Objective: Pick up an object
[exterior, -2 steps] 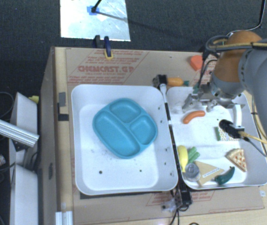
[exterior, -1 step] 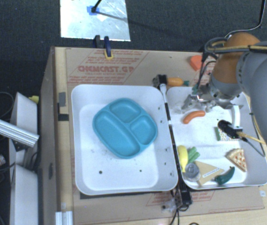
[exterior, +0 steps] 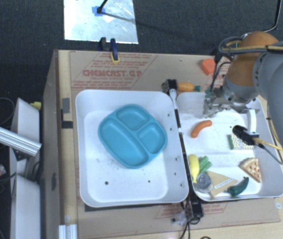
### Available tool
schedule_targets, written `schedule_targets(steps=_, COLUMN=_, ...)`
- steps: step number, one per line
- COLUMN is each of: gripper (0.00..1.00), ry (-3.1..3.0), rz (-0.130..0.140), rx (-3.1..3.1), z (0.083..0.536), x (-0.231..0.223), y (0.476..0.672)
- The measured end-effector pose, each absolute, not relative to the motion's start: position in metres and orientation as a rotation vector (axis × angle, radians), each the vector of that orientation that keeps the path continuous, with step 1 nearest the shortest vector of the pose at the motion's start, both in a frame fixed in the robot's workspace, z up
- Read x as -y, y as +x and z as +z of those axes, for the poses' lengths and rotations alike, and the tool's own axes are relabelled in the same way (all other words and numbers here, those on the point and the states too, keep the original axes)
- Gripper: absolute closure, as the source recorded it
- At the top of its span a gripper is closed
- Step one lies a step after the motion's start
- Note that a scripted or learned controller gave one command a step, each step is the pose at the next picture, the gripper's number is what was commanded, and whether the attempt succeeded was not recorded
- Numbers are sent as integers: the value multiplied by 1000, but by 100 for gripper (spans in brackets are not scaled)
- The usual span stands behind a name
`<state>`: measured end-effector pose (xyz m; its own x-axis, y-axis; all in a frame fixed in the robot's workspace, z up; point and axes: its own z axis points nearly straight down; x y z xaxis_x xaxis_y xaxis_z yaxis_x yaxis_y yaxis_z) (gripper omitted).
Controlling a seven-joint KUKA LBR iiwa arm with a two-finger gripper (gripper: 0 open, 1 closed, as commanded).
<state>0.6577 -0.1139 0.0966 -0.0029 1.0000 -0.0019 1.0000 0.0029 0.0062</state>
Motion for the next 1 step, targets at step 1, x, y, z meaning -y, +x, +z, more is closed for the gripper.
schedule_targets(steps=1, gripper=100, ry=2219, rz=2, rx=-2222, z=105, x=108, y=618)
